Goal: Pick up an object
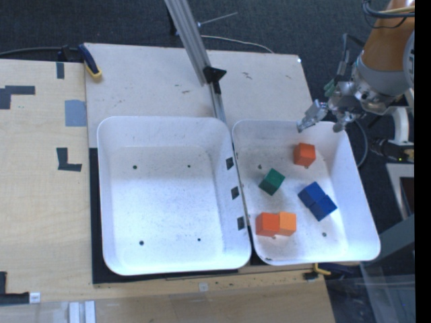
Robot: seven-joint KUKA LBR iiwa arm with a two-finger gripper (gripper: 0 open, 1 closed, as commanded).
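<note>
Nearest the lens, along the bottom of the camera view, runs the front edge of the bench point(40, 180), and on it sit two shallow white bins side by side. Of these, the left bin point(108, 200) shows a bare speckled floor, while the right bin point(357, 200) holds four blocks. Closest to the front wall lies an orange double block point(275, 224), its right half a paler orange. Behind it and to the right rests a blue block point(317, 200), turned at a slant. A green cube point(272, 181) sits near the bin's middle, apart from the rest, and a small orange cube point(304, 155) lies toward the back. Above the bin's rear right corner hangs the gripper point(324, 117), on the grey arm point(380, 66) reaching in from the right; its two fingers stand spread with nothing between them, just behind the small orange cube and clear of it.
</note>
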